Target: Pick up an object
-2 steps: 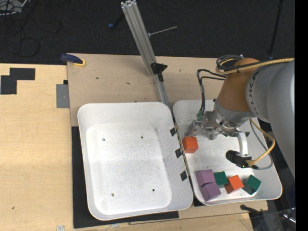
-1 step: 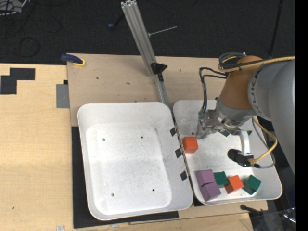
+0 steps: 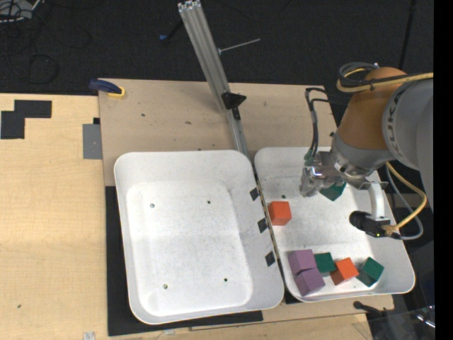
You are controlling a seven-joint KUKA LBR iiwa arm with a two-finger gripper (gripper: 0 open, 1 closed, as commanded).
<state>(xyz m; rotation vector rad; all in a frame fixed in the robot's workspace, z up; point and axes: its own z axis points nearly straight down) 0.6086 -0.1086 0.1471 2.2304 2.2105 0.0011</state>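
The arm [image 3: 386, 122] reached in from the right, its orange band above the wrist, and the gripper [image 3: 320, 185] hung over the upper part of the right bin [image 3: 333, 225]. A green block [image 3: 333, 190] sat at the fingers, apparently clamped between them, though the wrist body hid much of the contact and the grasp could not be confirmed with certainty. The block appeared raised off the bin floor.

An orange cube [image 3: 280, 212] lay alone near the left wall of the right bin, apart from the gripper. Along the bin's lower edge a cluster was grouped: two purple blocks [image 3: 305, 270] touching one another, a small green block [image 3: 325, 263] just beside them, a small orange block [image 3: 345, 268] next to that, and another green block [image 3: 370, 270] at the lower right corner.

The left bin [image 3: 187, 232] stood beside the right bin on the bench [image 3: 56, 211]. A slanted aluminium rail [image 3: 209, 62] rose behind the bins
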